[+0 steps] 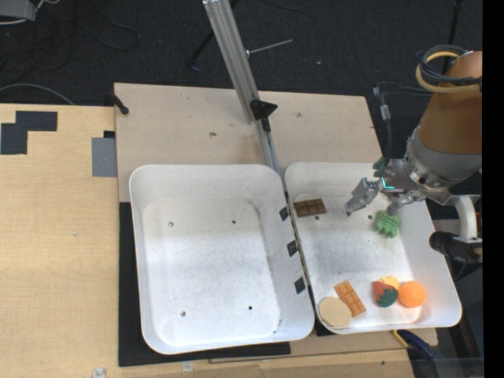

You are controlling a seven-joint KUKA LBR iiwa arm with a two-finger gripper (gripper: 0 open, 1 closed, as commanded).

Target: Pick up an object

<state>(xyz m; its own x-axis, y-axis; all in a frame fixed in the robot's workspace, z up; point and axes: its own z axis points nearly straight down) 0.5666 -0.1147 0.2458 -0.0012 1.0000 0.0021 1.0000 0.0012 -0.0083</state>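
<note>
Camera view: the gripper [376, 201], fingers spread and grasping nothing, hangs just left of the green toy [387, 224]; left of both, the brown bar [309, 207] lies lengthwise left-to-right.

A big white bin [157, 187] sits on the left side of a light wooden board [189, 124]. Next to it, on the right, sits another white bin [315, 239], and the two almost touch. Small black clips [292, 247] sit in a row along the gap between them. A long silver metal bar [234, 53] leans up from the board toward the back, with a black clamp [262, 109] on it. To the left is a pale wooden table [55, 235] with dark squares on it. Black wires [79, 14] lie on the dark floor behind.
</note>
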